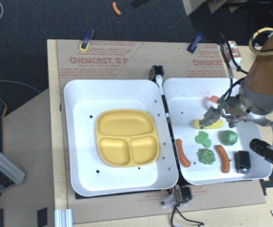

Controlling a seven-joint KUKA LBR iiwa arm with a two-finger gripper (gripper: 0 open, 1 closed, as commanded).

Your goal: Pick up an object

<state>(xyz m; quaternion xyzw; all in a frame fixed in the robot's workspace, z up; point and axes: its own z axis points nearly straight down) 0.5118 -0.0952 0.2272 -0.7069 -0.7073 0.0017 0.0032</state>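
Seemingly touching the yellow corn cob [211, 124], the tool [208, 122] hides whether its fingers grip.

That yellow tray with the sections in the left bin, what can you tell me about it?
The yellow tray looks like smooth moulded plastic, roughly rectangular with rounded corners. It has three compartments: one wide one along the far side and two smaller ones side by side nearer the camera. It lies flat and face up near the middle of the left white bin, resting on the bin's floor. All three compartments look bare.
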